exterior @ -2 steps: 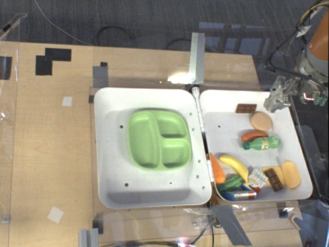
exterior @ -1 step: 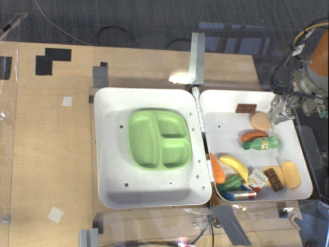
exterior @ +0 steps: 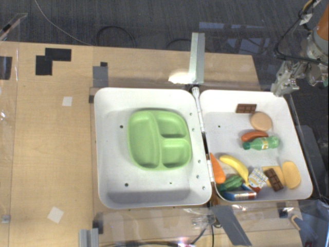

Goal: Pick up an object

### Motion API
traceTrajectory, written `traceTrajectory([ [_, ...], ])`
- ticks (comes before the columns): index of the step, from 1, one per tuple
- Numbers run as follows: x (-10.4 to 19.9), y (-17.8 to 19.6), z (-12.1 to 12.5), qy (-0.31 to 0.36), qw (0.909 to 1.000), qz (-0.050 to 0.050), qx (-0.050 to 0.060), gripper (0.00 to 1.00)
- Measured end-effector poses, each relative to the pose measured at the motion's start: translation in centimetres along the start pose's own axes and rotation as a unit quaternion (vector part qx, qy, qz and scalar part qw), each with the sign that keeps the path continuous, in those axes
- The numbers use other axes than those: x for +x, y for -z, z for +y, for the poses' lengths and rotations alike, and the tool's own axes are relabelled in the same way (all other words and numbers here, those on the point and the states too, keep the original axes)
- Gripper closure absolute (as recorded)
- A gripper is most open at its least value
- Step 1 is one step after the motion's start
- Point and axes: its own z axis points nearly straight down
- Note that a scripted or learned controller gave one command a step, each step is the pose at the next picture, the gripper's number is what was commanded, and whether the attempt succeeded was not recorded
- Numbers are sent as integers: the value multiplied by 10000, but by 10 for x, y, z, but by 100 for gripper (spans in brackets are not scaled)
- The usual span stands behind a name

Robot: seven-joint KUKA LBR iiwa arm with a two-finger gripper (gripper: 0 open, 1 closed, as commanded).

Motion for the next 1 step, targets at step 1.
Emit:
traceTrajectory([
  [1, 3, -83, 4, 1709, 9853, 40, -27, 100],
])
